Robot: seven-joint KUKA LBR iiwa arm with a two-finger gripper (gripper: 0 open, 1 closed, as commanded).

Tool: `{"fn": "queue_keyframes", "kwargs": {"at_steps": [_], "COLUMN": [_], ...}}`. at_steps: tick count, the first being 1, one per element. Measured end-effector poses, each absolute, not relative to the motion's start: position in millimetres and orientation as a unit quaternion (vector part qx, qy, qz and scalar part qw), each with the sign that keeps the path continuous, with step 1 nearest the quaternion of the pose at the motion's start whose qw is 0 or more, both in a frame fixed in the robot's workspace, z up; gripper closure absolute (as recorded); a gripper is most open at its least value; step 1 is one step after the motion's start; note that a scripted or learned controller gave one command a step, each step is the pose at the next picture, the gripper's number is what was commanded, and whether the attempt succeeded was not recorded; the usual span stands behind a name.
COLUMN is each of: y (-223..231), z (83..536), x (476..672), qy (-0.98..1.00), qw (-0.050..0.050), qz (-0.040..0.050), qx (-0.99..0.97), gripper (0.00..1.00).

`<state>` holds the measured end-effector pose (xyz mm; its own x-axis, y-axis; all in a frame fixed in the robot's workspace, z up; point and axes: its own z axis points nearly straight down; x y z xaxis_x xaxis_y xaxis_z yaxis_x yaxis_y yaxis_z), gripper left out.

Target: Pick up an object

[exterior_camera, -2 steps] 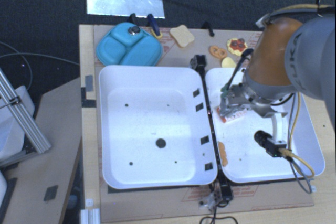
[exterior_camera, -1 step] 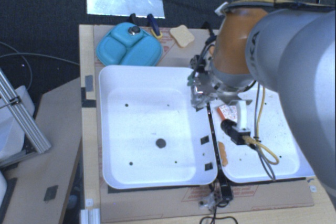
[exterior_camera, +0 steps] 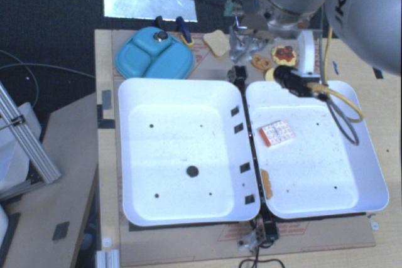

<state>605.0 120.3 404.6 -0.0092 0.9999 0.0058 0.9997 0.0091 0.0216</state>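
**Risk: we're sitting off the bins, nothing in hand**

We're seeing the gripper point(exterior_camera: 242, 50) hanging at top centre of the frame, above the bench strip behind the two bins and roughly in line with the divider point(exterior_camera: 249, 135) between them. It's small and blurred against the clutter there, so we can't make out whether it's spread or closed, and we're not seeing anything held in it.

The likeliest target, the small checkered block point(exterior_camera: 277, 133), is lying flat in the right bin point(exterior_camera: 370, 198), left of the bin's centre and near the divider. A small orange piece point(exterior_camera: 266, 183) is sitting lower down, right against the divider wall.

What we're worrying about:
- Descending from the present spot, we're landing on the bench clutter behind the bins: the toast slice point(exterior_camera: 216, 42), the pretzel-like bit point(exterior_camera: 261, 62) and the round red piece point(exterior_camera: 284, 54). We're risking a grab outside the bins, or a jam on the bin rim.
- The block is looking thin and flat, so a closing stroke that's slightly high is probably skating over it.
- The orange piece is hugging the wall, so one side of the gripper is likely hitting the divider first.
- The yellow cable point(exterior_camera: 344, 111) is looping over the upper right of the right bin, and a sweep across there is risking a snag.
- The dark spot point(exterior_camera: 192, 171) in the left bin point(exterior_camera: 135, 198) is possibly just a mark. Targeting it is wasting a try.
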Motion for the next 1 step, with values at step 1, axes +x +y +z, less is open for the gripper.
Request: {"fn": "queue_keyframes", "kwargs": {"at_steps": [1], "y": [160.3], "z": [274.2], "x": [621.6], "qy": [0.709], "qw": [-0.004], "qz": [-0.0040], "qx": [0.705], "gripper": [1.00]}}
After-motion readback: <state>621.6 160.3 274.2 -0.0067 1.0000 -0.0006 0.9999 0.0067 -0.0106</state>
